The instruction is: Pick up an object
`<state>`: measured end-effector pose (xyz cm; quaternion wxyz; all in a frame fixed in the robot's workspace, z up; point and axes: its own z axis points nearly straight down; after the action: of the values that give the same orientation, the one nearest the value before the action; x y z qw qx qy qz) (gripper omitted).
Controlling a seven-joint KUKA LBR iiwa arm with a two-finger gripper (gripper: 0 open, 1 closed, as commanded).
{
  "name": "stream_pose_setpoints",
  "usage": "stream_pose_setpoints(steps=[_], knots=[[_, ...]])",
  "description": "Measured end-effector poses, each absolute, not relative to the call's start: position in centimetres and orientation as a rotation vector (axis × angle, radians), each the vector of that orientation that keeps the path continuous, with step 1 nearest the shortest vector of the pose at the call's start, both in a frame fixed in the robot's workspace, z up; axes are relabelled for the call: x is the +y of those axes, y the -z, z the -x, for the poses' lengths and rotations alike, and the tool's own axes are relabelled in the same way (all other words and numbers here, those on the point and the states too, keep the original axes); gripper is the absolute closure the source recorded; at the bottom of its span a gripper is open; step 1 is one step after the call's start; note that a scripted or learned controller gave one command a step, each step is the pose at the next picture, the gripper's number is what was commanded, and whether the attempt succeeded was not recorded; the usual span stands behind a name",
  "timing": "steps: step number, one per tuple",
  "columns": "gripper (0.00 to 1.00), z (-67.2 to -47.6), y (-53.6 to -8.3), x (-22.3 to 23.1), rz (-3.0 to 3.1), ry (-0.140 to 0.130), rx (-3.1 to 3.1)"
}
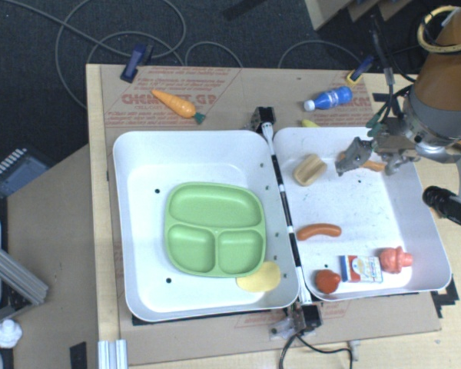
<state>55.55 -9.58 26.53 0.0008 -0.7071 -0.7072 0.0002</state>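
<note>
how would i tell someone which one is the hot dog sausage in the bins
Look in the right bin, the one without the green tray. Near its left wall, about halfway down, lies the sausage: a thin orange-red stick, longer and slimmer than the tan bread roll above it.

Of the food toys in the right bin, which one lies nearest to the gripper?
The tan bread-shaped toy, just to the camera's left of the gripper. The orange-red sausage and red tomato lie farther toward the front.

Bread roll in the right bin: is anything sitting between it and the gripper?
Nothing visible. The bread roll lies alone on bare bin floor, with the gripper just to its right. The sausage lies nearer the camera, off that line.
</note>
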Motion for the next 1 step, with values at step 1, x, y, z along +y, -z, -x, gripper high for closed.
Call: stream_pose_setpoints(steps=[1], knots=[[0.0, -53.29, -12.52, -9.3, 2.219, -0.006, -2.216]])
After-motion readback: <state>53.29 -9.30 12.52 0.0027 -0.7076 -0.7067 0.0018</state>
